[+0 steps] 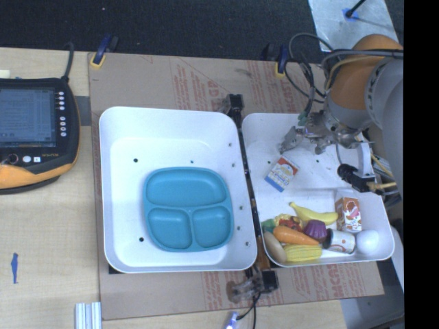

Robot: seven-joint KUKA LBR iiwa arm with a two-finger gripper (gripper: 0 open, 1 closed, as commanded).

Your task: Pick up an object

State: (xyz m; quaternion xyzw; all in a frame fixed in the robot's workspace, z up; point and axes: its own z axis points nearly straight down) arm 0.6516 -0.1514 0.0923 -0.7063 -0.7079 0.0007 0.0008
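My gripper point(304, 142) hangs over the back of the right bin point(255, 157), fingers spread open and nothing between them. A small blue and white carton point(281, 174) lies just in front of it, apart from the fingers. Along the bin's front edge sits a pile: a banana point(312, 213), a carrot point(295, 236), a corn cob point(302, 253), a purple eggplant point(317, 229), a red and white juice box point(349, 214) and a white egg point(368, 242).
The left bin point(123, 149) holds a blue divided plate point(186, 208). A control pendant with a screen point(31, 132) rests on the bench at far left. Black cables point(357, 177) trail from the wrist over the right bin's right side.
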